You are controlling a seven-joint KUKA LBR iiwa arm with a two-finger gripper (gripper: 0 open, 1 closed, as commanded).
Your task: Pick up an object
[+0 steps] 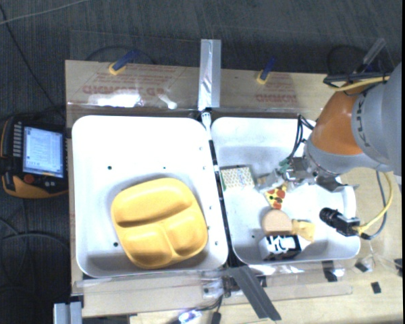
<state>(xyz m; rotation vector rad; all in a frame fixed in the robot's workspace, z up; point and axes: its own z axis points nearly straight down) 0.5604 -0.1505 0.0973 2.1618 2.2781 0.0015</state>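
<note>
The right bin (256, 137) holds several small objects. A green patterned square (235, 177) lies near its left wall. A pizza-slice toy (277, 196) sits mid-bin, with a round tan piece (277, 219) just below it. A yellow piece (304, 229) and a black-and-white item (282, 245) lie near the front wall. My gripper (291, 172) hangs low in the right bin, just above and right of the pizza slice. The wrist hides what is beneath it.
The left bin (94, 140) holds a large yellow divided tray (159, 220). A metal divider post (210, 73) stands at the back between the bins. A handheld pendant (34, 157) lies off the bench at left. Cables trail by the right bin's right wall (354, 208).
</note>
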